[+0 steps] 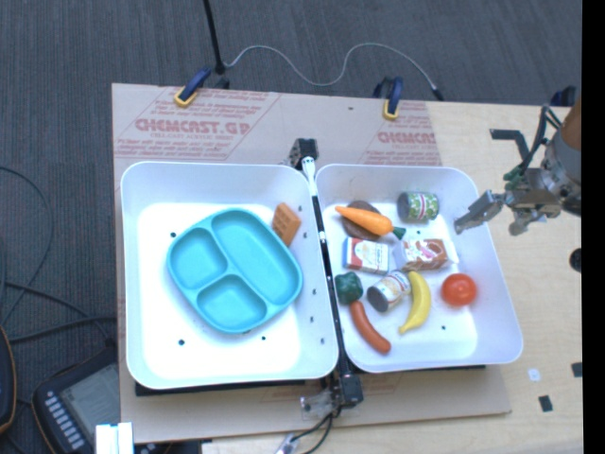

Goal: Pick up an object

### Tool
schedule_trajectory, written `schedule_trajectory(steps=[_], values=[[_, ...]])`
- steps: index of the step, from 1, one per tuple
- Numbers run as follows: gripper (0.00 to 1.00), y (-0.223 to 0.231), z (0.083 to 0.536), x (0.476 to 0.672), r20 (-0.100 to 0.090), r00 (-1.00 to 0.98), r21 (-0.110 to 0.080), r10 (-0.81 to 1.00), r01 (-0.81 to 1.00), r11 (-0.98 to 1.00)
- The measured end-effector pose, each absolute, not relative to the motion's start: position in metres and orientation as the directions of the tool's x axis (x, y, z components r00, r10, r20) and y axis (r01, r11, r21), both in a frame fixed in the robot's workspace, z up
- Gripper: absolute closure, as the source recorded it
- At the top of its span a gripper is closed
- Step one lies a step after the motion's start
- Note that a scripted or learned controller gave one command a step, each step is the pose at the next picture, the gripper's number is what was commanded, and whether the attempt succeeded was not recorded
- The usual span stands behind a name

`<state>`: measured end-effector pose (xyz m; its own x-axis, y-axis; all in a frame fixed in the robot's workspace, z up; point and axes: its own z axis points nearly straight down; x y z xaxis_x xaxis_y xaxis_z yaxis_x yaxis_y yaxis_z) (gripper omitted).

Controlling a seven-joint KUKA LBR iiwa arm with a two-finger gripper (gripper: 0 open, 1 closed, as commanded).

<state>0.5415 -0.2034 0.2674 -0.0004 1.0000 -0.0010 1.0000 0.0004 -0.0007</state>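
Nearby, tomato (458, 290) beside banana (417, 302)

I'm looking at a lab test bench: two white bins (132, 282) clamped (194, 87) to a protective board (284, 121), cables (284, 60) trailing over grey carpet (57, 64).

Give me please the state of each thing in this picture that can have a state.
tool: open, above the right bin's right rim, holding nothing
blue tray: flat in the left bin, compartments bare
carrot: lying in the right bin
green can: on its side
banana: lying flat
tomato: resting, untouched
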Motion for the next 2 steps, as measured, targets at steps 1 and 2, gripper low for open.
schedule_trajectory(steps=[1,2], values=[[0.00,-0.201,0.116,0.553,-0.002,0.000,0.012,1.000,1.000,0.000],[1.00,-0.200,0.128,0.555,0.001,0.000,0.015,1.000,1.000,0.000]])
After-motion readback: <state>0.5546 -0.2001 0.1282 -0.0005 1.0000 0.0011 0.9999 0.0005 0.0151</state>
